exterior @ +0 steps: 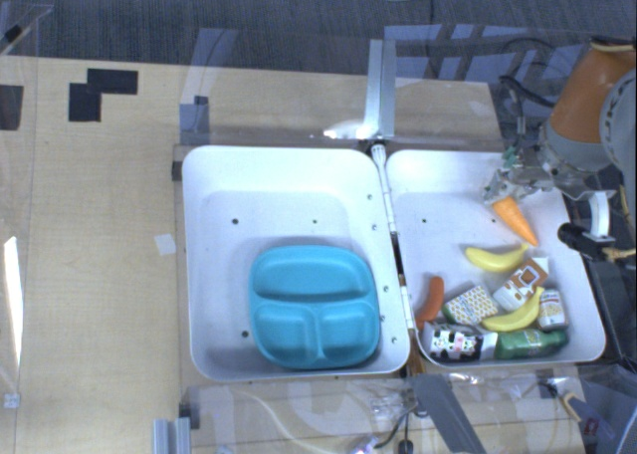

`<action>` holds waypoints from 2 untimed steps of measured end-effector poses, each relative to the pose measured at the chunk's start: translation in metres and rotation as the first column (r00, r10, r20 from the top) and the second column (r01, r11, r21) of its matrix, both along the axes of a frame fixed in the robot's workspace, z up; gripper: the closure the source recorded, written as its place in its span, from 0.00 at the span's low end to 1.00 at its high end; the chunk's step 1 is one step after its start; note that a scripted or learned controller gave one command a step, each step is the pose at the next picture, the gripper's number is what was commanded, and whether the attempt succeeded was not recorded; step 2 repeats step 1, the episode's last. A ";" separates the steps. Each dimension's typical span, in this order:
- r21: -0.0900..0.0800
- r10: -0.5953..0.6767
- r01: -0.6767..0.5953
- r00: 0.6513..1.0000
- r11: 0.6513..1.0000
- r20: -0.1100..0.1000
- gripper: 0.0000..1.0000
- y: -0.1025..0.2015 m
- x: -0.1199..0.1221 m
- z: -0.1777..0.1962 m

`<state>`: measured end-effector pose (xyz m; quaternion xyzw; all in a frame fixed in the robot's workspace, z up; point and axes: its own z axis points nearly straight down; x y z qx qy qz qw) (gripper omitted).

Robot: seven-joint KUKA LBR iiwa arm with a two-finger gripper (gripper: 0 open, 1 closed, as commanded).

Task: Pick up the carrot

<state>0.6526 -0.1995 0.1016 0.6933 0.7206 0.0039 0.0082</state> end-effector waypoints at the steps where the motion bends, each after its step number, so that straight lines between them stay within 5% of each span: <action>1: 0.002 0.206 -0.206 0.979 0.979 -0.010 1.00 0.055 -0.009 0.095; 2: 0.002 0.206 -0.206 0.979 0.979 -0.010 1.00 0.055 -0.009 0.095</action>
